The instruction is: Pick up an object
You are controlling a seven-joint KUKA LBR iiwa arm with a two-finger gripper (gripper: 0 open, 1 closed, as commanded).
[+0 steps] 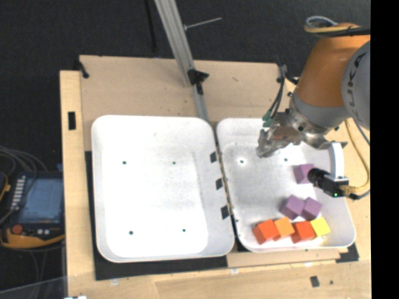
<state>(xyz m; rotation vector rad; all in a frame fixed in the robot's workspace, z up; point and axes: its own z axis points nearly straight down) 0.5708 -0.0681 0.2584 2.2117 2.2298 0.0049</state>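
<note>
My gripper (pixel 267 147) hangs over the upper middle of the right bin (pixel 249 185), with nothing seen between its fingers. The blocks lie lower right of it. A purple block (pixel 303 173) sits alone near the bin's right side. Two more purple blocks (pixel 300 207) lie together below that. Along the front rim runs a row of orange and red blocks (pixel 284 230) ending in a yellow block (pixel 320 227). The gripper is well apart from all of them.
The left bin (pixel 153 185) sits beside the right one, joined by small clips. A slanted metal pole (pixel 181 45) rises behind the bins. A black camera on a white bracket (pixel 328 179) hangs from the wrist over the right bin's edge.
</note>
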